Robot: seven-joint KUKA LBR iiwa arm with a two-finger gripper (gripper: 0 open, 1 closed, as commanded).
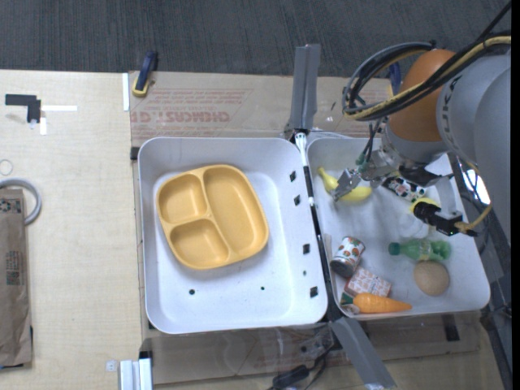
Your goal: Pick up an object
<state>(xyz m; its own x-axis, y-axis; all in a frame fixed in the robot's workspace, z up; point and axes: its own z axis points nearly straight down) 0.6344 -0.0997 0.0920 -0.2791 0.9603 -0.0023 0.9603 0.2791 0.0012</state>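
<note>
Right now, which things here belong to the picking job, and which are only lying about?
Job:
gripper
banana, at the gripper
can
carrot
green bottle
round brown ball

Lying about:
yellow divided plate
blue clip
paper bag

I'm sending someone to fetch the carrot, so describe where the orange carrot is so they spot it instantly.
Look in the right-hand white bin. Along its near edge lies the orange carrot, beside a small red-and-white packet. It is the one long, tapered orange thing there; the brown egg-shaped ball nearby is round.
</note>
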